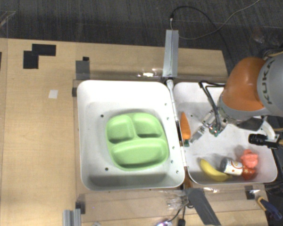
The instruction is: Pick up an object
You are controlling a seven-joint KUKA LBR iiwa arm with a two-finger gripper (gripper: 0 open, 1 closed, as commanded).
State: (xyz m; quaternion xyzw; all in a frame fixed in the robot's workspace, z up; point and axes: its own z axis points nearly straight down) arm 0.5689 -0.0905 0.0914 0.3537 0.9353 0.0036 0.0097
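Observation:
The right bin holds an orange carrot with a green end, lying along its left wall. A yellow banana lies at the front. Beside it is a small white bottle on its side, and then a pink and red toy near the front right corner. My gripper hangs low over the middle of the right bin, just right of the carrot and behind the banana. Nothing shows in its grasp. The grey arm with its orange band covers the bin's back right part.
The left bin carries a green divided plate in its middle. A metal post stands behind the divider between the bins. A black cable runs from the wrist over the right bin's back.

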